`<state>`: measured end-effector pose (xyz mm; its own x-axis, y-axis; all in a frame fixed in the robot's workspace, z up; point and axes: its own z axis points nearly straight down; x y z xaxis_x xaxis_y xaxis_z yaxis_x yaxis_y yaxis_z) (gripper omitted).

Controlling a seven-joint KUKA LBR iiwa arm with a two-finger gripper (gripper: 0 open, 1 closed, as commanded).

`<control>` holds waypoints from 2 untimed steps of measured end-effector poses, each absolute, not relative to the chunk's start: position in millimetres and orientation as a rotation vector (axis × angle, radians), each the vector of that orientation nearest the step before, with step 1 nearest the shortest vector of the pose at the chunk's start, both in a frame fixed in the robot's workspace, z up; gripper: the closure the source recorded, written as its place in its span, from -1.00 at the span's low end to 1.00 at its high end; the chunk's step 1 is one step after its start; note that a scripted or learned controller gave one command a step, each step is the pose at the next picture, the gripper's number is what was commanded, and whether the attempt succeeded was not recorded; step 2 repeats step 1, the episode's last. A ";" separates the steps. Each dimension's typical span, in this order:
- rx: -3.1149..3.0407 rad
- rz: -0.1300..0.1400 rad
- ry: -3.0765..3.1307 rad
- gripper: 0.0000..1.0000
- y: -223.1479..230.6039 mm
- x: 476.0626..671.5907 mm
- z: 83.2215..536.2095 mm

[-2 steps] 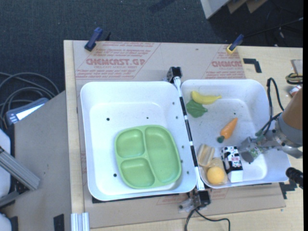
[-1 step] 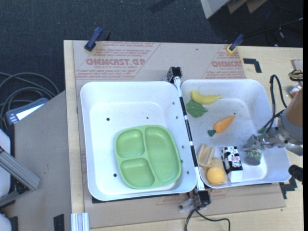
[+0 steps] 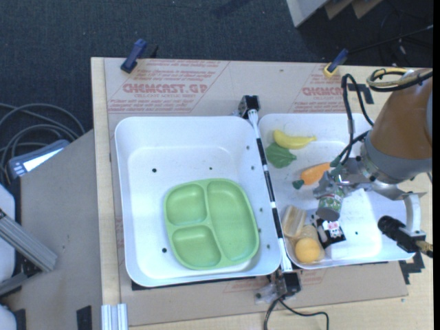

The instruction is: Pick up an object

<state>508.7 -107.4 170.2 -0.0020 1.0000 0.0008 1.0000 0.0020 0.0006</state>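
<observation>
Gripper (image 3: 331, 220) is lowered into the right bin (image 3: 364, 249), among toy food: carrot (image 3: 315, 173), banana (image 3: 293, 140), green leaf (image 3: 280, 155), orange (image 3: 308, 251). Finger state cannot be told; nothing is seen held. One item should be centred between the fingers, clear of neighbours, before closing. Green divided plate (image 3: 210, 223) sits in the left bin (image 3: 137, 150).

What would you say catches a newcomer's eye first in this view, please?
Probably the light green divided plate, lying alone in the left bin. Next, the grey and orange arm reaching from the right over the right bin, where small things crowd together: a yellow banana, a green leaf, a carrot and an orange near the front edge.
</observation>
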 end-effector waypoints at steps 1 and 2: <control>-2.220 -0.001 -2.223 1.00 -44.4 533.7 211.1; -2.220 -0.001 -2.223 1.00 -44.4 533.7 211.1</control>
